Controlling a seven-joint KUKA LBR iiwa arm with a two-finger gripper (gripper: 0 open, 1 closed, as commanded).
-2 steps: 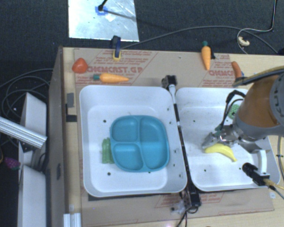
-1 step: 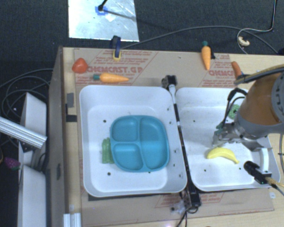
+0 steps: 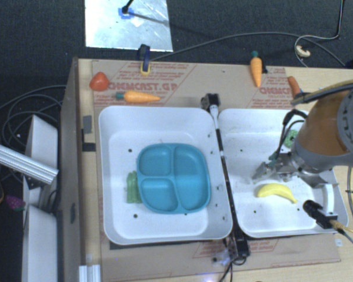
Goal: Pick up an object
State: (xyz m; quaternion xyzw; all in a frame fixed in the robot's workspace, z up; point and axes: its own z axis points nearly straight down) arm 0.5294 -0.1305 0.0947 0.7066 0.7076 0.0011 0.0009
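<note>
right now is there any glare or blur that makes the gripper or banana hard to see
Camera view: soft overall, low detail; the gripper is a grey smear, its shape unclear; the banana reads cleanly against the white right bin; strong glare sits on the foil sheet at the top, away from the bins.
</note>
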